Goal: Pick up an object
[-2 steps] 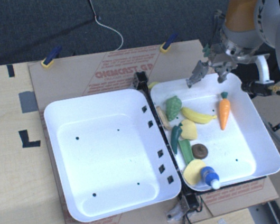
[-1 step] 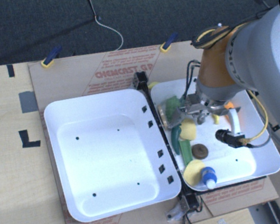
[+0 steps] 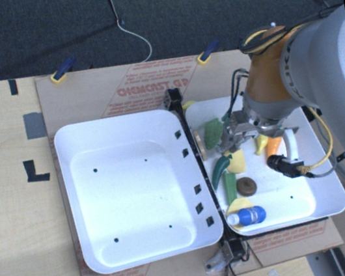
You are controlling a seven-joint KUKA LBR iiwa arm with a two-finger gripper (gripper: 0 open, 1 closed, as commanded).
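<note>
My gripper (image 3: 234, 138) hangs low over the middle of the right bin (image 3: 329, 202), under the grey arm with the orange band (image 3: 266, 74). It sits among several small objects. A pale green block (image 3: 212, 132) lies just to its left, and a yellow piece (image 3: 237, 161) and a green pepper (image 3: 220, 169) lie just below it. An orange and yellow item (image 3: 270, 144) rests to its right. I see nothing clearly held in the gripper.
Further toward the front of the right bin lie a brown round object (image 3: 246, 186), a dark green stick (image 3: 231, 187) and a blue-and-white bottle (image 3: 248, 217). A black connector with a yellow cable (image 3: 285, 167) hangs off the wrist. The left bin (image 3: 69, 152) stands beside it.
</note>
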